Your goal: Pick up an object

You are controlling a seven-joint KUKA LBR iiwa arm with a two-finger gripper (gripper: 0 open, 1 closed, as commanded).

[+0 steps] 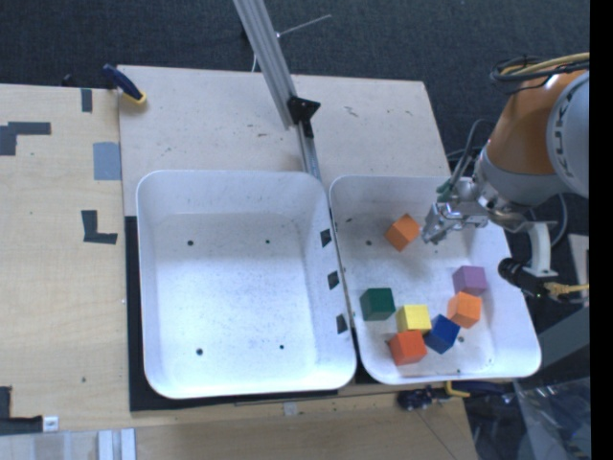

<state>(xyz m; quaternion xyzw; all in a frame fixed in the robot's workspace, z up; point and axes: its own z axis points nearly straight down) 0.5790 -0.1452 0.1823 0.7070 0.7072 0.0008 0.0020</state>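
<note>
My gripper (pixel 436 230) hangs over the upper part of the right bin (pixel 498 357), reaching in from the right. An orange cube (pixel 403 231) lies just left of its fingertips, close to them but not between them. Lower in the same bin sit a green cube (pixel 377 303), a yellow cube (pixel 414 317), a red-orange cube (pixel 407 347), a blue cube (pixel 442 333), a second orange cube (pixel 465 308) and a purple cube (pixel 469 278).
The left bin (pixel 153 257) stands beside the right one, sharing a middle wall. A slanted metal rail (pixel 268 46) runs down from the top to the bins' junction. A clamp with a yellow handle (pixel 124 84) lies at the bench's upper left.
</note>
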